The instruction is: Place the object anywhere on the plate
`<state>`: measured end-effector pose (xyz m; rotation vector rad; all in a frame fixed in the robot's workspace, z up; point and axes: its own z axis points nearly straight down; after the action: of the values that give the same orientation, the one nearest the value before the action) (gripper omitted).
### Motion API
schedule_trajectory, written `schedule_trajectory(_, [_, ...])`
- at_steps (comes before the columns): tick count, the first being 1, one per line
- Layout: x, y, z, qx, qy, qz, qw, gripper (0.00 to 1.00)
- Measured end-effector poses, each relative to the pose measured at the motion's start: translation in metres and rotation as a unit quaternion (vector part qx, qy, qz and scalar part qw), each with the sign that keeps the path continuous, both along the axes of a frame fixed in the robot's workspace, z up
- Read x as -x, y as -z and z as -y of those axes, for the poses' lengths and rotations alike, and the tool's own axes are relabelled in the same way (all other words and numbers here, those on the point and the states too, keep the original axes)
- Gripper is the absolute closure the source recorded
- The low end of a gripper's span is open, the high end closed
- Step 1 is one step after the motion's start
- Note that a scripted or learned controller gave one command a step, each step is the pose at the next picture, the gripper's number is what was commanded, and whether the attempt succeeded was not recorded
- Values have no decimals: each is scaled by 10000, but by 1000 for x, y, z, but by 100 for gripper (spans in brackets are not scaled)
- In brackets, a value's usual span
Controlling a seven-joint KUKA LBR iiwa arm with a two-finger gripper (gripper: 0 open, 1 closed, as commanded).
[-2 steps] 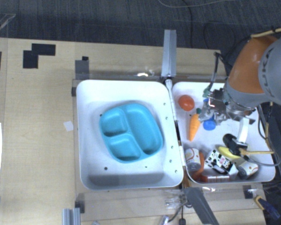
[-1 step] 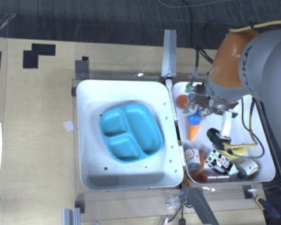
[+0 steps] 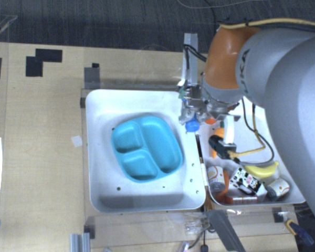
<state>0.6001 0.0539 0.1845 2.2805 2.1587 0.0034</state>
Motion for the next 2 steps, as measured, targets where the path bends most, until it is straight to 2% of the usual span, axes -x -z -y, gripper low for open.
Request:
schedule_trajectory(1, [9,20,-81,-5,460,-3,9989,100])
schedule_trajectory(2, [-13,-1,-49,0,178,7,9998,100])
